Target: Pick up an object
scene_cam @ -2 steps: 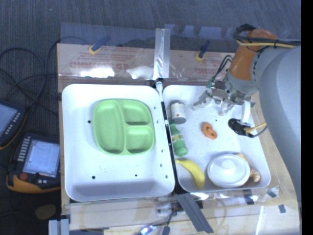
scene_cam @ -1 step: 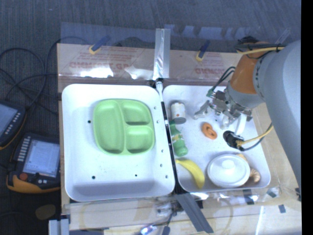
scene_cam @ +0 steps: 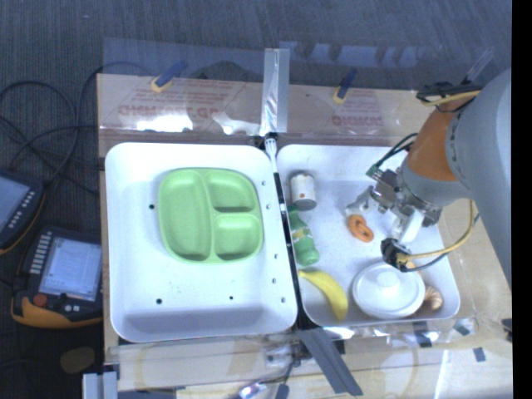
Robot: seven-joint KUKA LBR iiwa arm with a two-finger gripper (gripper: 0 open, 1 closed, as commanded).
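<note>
The tool [scene_cam: 376, 209] is hovering in the right bin [scene_cam: 332, 160], just beside a small orange piece [scene_cam: 361, 229] lying on the bin floor between the can [scene_cam: 302, 190] and the white bowl [scene_cam: 386, 290]. I cannot tell how the tool is set. The piece is looking light, small and probably rubbery, so it should be sitting easily in a pinch across its narrow middle, though it may be skidding on the smooth plastic.

- Faint reddish print shows on the clear plastic sheet [scene_cam: 166, 106] behind the bins, too blurred to read.
- No other lettering is legible.
</note>
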